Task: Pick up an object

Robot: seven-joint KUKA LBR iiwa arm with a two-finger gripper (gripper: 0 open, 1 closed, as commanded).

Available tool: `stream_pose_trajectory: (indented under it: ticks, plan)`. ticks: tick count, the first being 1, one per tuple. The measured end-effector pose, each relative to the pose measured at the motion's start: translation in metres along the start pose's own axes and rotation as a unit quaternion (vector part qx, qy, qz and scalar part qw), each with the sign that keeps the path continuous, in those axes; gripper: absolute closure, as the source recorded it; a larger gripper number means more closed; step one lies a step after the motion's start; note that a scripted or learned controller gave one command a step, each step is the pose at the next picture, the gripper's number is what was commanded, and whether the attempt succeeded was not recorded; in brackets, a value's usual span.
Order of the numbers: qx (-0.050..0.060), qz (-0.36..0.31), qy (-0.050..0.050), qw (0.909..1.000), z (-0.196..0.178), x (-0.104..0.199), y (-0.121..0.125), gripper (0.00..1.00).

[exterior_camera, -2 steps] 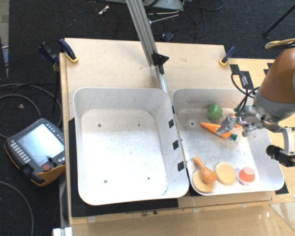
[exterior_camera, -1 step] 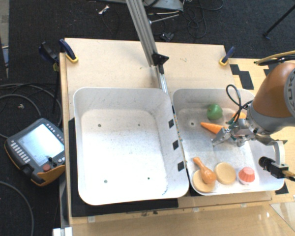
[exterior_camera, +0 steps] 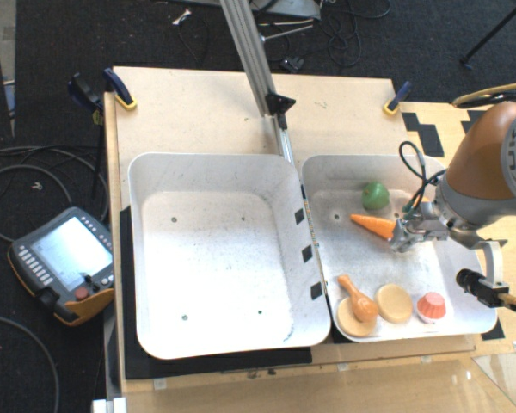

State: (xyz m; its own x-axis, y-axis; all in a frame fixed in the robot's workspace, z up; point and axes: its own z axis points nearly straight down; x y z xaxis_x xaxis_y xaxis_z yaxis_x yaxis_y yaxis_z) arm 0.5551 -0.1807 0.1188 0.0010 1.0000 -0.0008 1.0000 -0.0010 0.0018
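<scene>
The right bin (exterior_camera: 348,261) holds several toy foods. An orange carrot (exterior_camera: 373,225) lies near its middle, tip pointing left. Just behind the carrot sits a green ball (exterior_camera: 376,196). Along the front edge lie a tan drumstick (exterior_camera: 357,299), a tan round disc (exterior_camera: 394,304) and a pink cupcake (exterior_camera: 431,307). My gripper (exterior_camera: 402,237) is low in the right bin, right at the carrot's thick right end. The wrist hides its tips, so contact with the carrot is unclear.
The left bin (exterior_camera: 215,248) lies beside the right one, sharing a raised middle wall (exterior_camera: 305,231). A slanted metal pole (exterior_camera: 249,41) rises from the bench behind the bins. A teach pendant (exterior_camera: 64,265) rests on the floor at left.
</scene>
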Motion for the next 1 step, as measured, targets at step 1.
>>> stream_pose_trajectory:
  ticks: [1]
  plan:
    - [-0.002,-0.002,0.000,1.0000,-0.0465,0.0056,-0.0043,1.00]
